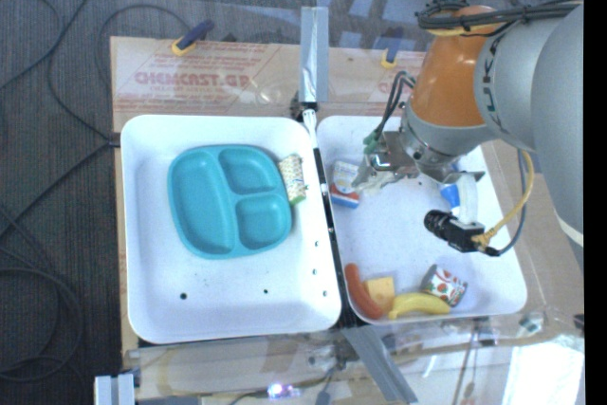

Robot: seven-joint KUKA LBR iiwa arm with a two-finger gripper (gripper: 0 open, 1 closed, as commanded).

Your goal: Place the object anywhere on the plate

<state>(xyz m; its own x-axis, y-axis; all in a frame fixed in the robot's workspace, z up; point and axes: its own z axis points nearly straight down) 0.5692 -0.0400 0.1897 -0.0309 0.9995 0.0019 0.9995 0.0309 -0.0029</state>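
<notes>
**Handling Notes: Object Pick and Plate Placement**

The claw (372,168) sits low over the upper left part of the right bin (503,299), just beside a small red, white and blue item (343,195) lying against the bin's left wall. That item is judged to be the object in hand for this try; whether the claw is spread or pressed together cannot be told, and nothing is visible between its tips.

Handling judgement: the item looks like small toy packaging, so light, fairly stiff and smooth-skinned. It is likely to slip or skid against the wall. Grip across its short side, near the middle.

Destination: the teal plate (229,200), with 3 compartments, lies in the left bin (152,299). A yellowish item (292,175) touches its right rim.

Surface and room: the 2 bins sit side by side on the surface (218,81), divided by a raised edge the load must clear. The right bin also holds a banana (417,303), an orange block (379,291), a red piece (357,285), a small can (444,284) and a blue and white item (462,194). Cables (57,166) trail over the carpet (57,33).
</notes>
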